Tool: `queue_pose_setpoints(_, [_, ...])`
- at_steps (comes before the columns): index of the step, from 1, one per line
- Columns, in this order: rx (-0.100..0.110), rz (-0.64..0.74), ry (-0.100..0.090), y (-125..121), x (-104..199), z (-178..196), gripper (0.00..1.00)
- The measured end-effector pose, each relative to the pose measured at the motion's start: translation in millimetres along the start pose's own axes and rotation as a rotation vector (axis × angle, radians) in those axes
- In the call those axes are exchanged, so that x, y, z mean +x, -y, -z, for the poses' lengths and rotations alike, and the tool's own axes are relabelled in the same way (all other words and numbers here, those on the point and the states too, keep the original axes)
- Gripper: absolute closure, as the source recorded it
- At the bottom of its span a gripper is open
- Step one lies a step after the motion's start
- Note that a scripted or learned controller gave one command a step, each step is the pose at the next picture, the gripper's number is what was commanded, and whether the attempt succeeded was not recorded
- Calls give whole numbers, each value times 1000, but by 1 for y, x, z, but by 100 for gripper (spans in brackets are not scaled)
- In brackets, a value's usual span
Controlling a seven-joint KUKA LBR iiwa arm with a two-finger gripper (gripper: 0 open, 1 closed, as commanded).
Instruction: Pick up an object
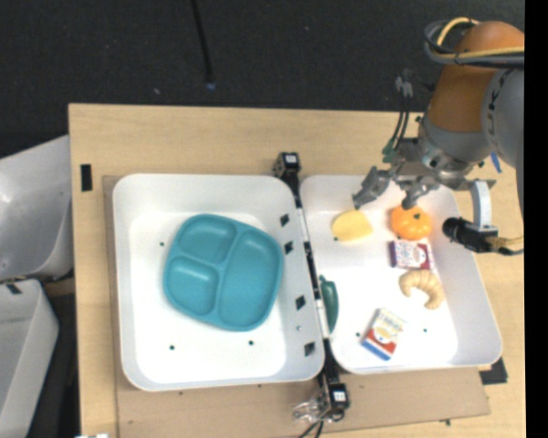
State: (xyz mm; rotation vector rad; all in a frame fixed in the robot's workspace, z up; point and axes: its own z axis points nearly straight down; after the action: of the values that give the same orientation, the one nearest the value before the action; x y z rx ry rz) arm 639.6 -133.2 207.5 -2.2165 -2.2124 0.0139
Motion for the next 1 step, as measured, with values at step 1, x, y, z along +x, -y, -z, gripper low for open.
queue_pose_setpoints(1, [-15,2,1,-3,0,9,0])
